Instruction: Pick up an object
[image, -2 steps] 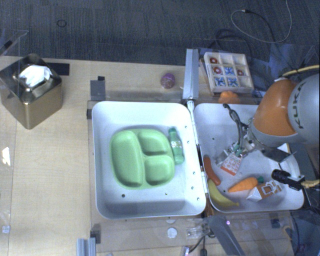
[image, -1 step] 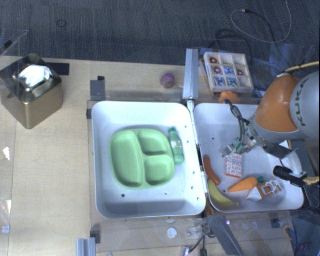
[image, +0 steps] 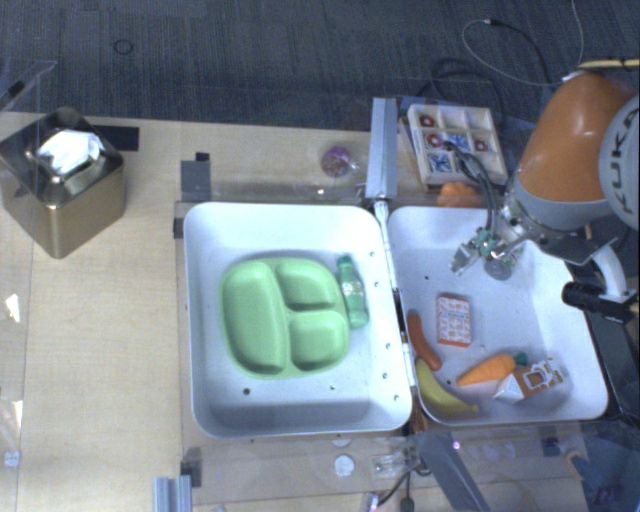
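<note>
Carrot (image: 485, 370) lies untouched near the right bin's (image: 560, 300) front, claw (image: 487, 250) hovering empty toward its back, finger state unclear; next: descend onto one item.

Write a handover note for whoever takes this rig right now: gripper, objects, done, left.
Gripper: over the upper part of the right bin, nothing visible between the fingers; open or shut cannot be told.
Right bin: small patterned card in the middle; carrot, banana, red-brown sausage-like piece and small carton along the near side.
Left bin: green divided tray, green bottle at the tray's right edge.
Done: no pick visible.
Left: grasp and lift one object; the card lies closest to the gripper.
</note>
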